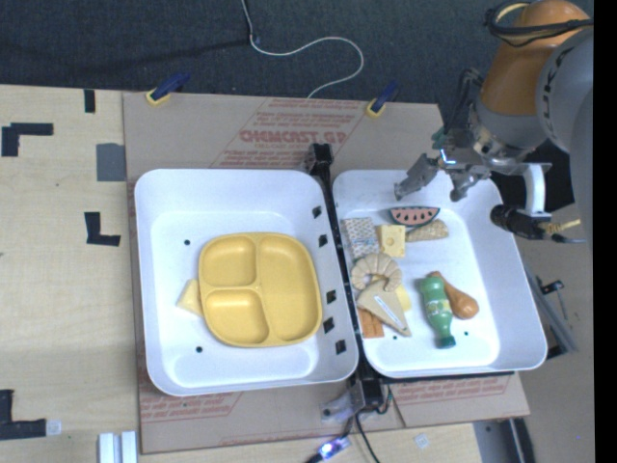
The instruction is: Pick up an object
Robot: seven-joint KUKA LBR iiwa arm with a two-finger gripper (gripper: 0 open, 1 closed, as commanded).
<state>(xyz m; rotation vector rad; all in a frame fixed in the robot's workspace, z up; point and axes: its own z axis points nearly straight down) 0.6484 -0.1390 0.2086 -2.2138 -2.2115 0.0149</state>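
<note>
A pale counter [58,258] under a cardboard sheet carries two white bins beneath a dark carpeted floor. The gripper [440,175] hangs over the right bin's [511,345] far edge, fingers spread apart and holding nothing. Just beneath it lies a watermelon slice [415,215], probably light, stiff plastic, best pinched across its thin rind. Beyond it sit a cheese wedge [392,240], a croissant [376,273] and a green bottle [437,311], crowded toward the bin's left wall; its right half offers open room. A yellow divided plate [260,289] occupies the left bin [164,201].
</note>
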